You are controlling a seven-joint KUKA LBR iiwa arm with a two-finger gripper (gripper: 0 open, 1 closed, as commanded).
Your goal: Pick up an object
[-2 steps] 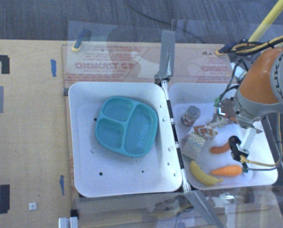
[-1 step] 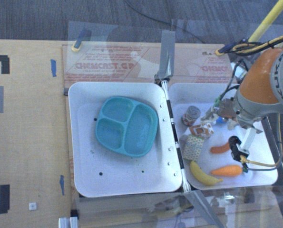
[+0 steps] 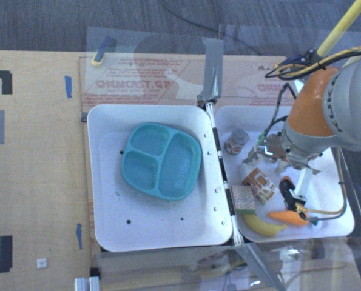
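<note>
Hovering low over the right white bin [image 3: 344,220]

My gripper [image 3: 266,152] hangs above the small printed cardboard box [image 3: 259,183], presumably lining up a pick; whether it's open, I cannot tell.

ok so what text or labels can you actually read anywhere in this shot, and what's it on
Red print on the cardboard sheet behind the bins: several lines, one in larger letters, all too blurred to read with confidence.
Small can in the right bin: its label is too small to read.
Patterned box in the right bin: markings too small to read.
Nothing legible on the teal divided plate or the left bin.
</note>
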